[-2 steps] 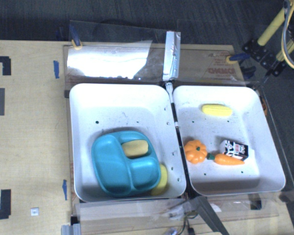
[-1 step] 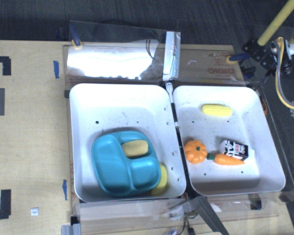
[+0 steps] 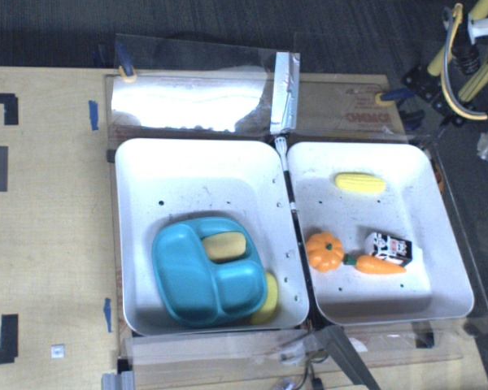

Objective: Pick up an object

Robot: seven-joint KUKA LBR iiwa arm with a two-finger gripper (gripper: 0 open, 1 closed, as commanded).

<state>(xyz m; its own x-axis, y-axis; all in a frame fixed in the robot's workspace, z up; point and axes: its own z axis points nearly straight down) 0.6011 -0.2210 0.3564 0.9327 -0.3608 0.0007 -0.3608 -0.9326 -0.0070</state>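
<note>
Jaws first: we cannot tell whether they are spread or pressed together, so we plan as if nothing is held.

Starting in the left bin (image 3: 146, 161), a blue dish (image 3: 195, 279) with compartments lies toward the near wall. A tan piece (image 3: 225, 246) sits in its upper right compartment, and a yellow lump (image 3: 269, 296) is wedged between the dish's right corner and the bin wall. We judge all three awkward. The dish is broad and may slip from a narrow pinch, the tan piece is shielded by the compartment walls, and the lump is crowded by the wall.

In the right bin (image 3: 407, 299), a pumpkin (image 3: 324, 251) lies near the left wall. Just to its right a carrot (image 3: 378, 265) touches it or nearly does, and a black-and-white box (image 3: 389, 248) rests against the carrot's far side. A grab here could catch two things at once or knock one aside.

The corn (image 3: 360, 184) lies alone toward the far wall, well apart from the rest. We think it the safest pick, though its rounded body could roll if the approach comes down off centre
</note>
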